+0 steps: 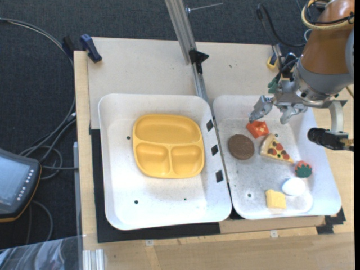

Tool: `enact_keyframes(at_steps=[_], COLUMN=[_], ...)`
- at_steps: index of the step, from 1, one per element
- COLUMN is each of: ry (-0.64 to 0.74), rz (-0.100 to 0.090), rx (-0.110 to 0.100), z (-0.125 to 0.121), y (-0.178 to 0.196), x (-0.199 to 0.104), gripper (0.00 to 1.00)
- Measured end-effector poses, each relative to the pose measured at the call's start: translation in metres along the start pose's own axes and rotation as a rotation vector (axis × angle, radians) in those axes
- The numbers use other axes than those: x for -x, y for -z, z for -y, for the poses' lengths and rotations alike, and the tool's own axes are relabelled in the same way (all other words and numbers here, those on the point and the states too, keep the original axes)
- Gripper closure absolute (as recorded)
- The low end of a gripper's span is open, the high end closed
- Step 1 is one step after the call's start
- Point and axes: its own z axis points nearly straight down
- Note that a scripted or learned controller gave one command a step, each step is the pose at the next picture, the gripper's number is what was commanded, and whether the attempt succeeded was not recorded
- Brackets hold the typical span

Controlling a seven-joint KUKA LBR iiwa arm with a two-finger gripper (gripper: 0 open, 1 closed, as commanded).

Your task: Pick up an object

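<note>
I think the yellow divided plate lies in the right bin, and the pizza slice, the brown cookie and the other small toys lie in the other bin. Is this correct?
Not quite: the camera view shows the yellow divided plate in the left bin, not the right one. The pizza slice, the brown cookie and the other small toys lie in the right bin.

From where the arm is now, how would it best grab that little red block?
Probably straight down from above, closing on the red block's two opposite flat sides. It sits low in the right bin, apart from the brown disc and pizza slice, so there is room on either side.
</note>
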Motion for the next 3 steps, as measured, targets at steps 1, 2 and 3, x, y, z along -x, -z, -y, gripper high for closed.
enact_keyframes(at_steps=[1, 2, 3], ry=[0.0, -0.001, -0.001], rz=[0.0, 0.0, 0.0], rx=[0.001, -0.007, -0.007], z=[0.0, -0.003, -0.004], y=[0.0, -0.062, -0.121], x=[0.0, -0.003, -0.012], gripper=[0.0, 0.0, 0.0])
